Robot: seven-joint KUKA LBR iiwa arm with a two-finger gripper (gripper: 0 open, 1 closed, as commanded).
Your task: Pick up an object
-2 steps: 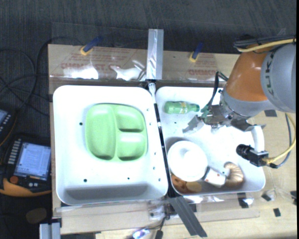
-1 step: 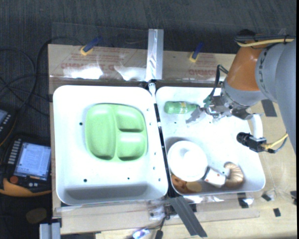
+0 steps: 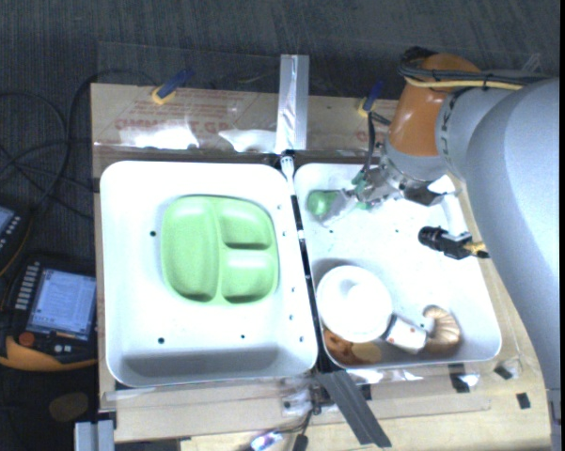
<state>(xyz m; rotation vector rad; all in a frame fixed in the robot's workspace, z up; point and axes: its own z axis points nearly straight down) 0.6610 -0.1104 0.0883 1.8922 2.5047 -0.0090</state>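
The small green object lies in the right bin, near its back-left corner, just left of the gripper. It looks rounded and glossy. The gripper's opening cannot be made out.

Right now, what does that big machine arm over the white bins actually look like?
The arm is a thick, rounded, smooth grey tube. Above the wrist sits a glossy orange band, with dark cables looping over its top. At the end is a small metallic tool, much slimmer than the arm.
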